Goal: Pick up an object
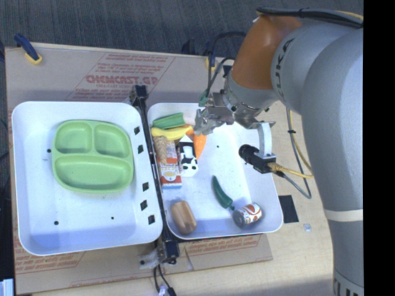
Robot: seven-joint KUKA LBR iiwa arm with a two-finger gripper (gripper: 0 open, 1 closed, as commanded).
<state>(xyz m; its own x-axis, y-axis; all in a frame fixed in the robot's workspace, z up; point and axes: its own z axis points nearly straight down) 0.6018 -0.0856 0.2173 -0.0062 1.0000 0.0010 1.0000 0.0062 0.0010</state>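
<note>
My gripper point(205, 124) hangs over the back of the right bin point(259, 184), just above an orange carrot point(200, 144). Beside it lie a yellow banana point(173, 131) and a green piece point(168, 121). A black and white cow toy point(187, 156), a small carton point(170, 170) and a tan bar point(162, 147) sit along the bin's left wall. Toward the front lie a brown bread roll point(182, 217), a green pepper point(221, 192) and a red and white can point(249, 214). The carrot touches the fingertips' underside, but I cannot tell whether it is gripped.
The left bin point(37, 227) holds a green divided plate point(94, 155). A black clip strip point(148, 159) runs between the bins. A blue and yellow clamp point(27, 49) sits at the bench's far left corner. The arm's grey body covers the right side.
</note>
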